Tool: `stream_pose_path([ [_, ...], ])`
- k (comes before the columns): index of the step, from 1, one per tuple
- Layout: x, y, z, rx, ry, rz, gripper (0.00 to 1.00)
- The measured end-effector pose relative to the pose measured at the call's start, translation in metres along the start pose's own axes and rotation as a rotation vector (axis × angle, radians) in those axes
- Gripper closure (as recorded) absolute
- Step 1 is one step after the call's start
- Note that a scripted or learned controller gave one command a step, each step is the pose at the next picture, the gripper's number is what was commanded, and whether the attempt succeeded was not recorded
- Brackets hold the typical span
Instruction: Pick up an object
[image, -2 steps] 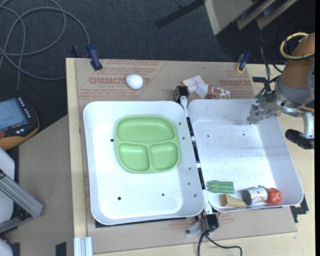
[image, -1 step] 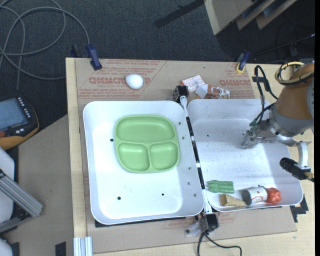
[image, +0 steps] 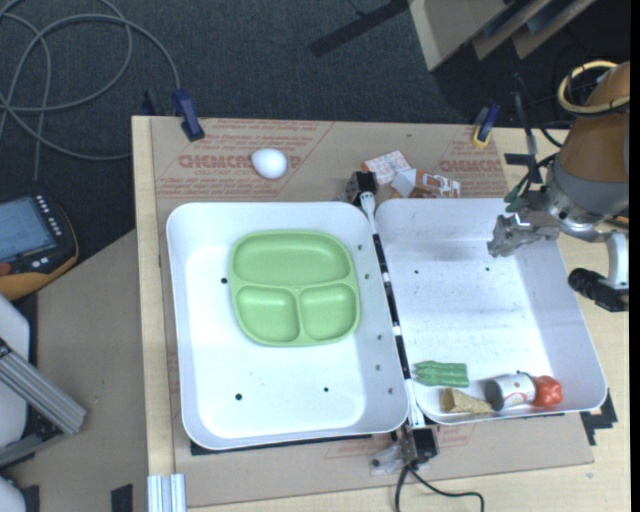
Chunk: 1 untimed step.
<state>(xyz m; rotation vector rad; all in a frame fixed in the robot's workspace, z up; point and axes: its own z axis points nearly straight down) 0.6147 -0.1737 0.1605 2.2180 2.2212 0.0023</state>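
Observation:
In the right bin (image: 470, 290), several small objects lie along the near edge: a green pickle-like piece (image: 441, 374), a tan wedge (image: 463, 402), a white cylinder with a dark band (image: 509, 391) and a red piece (image: 546, 391). My gripper (image: 507, 238) hangs over the far right part of the right bin, well away from those objects. Nothing shows between its fingers.
The left bin (image: 200, 330) holds a green three-compartment plate (image: 295, 286). A white egg-like ball (image: 268, 162) and crumpled wrappers (image: 405, 177) rest on the cardboard behind the bins. Blue clamps (image: 187, 114) grip the far edge of the board.

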Motion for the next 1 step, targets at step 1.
stream_pose_path([
  [1, -0.0002, -0.0006, 0.0008, 0.002, 0.0, 0.001, 0.0],
])
